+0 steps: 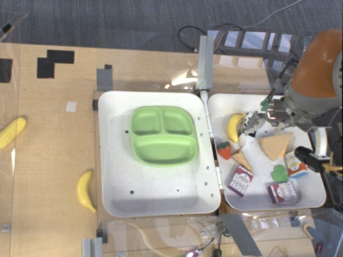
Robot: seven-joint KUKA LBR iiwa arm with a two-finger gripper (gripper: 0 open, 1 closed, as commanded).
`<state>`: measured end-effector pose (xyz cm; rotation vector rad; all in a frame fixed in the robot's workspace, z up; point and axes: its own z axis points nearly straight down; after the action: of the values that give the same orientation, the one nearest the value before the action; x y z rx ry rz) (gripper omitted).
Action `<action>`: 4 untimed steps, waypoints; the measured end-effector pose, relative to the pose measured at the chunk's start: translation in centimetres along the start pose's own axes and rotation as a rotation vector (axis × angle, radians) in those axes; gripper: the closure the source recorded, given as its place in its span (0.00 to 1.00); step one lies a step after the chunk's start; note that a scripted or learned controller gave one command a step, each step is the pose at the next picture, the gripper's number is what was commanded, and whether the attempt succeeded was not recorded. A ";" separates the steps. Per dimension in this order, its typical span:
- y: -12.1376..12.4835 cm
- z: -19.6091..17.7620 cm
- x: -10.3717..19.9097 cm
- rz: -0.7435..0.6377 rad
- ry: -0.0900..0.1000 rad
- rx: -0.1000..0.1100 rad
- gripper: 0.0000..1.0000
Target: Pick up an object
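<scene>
- red snack box sits at the right bin's near edge
- end effector hovers beside the banana; can't tell its grip state
- green tray fills the left bin

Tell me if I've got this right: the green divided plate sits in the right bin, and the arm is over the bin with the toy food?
Not quite. The camera view shows the green plate in the left bin. The arm is indeed over the right bin, which holds the toy food.
</scene>
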<state>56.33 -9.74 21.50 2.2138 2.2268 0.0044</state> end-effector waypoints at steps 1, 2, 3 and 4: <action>3.4 12.5 1.3 -0.047 -0.004 -0.013 0.00; 9.9 12.7 0.7 -0.018 -0.005 0.002 0.00; 10.3 12.9 -0.4 0.018 0.005 0.018 0.00; 10.6 11.6 -0.3 0.013 0.002 0.007 1.00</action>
<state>67.01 -9.96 9.89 2.2326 2.2171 -0.0006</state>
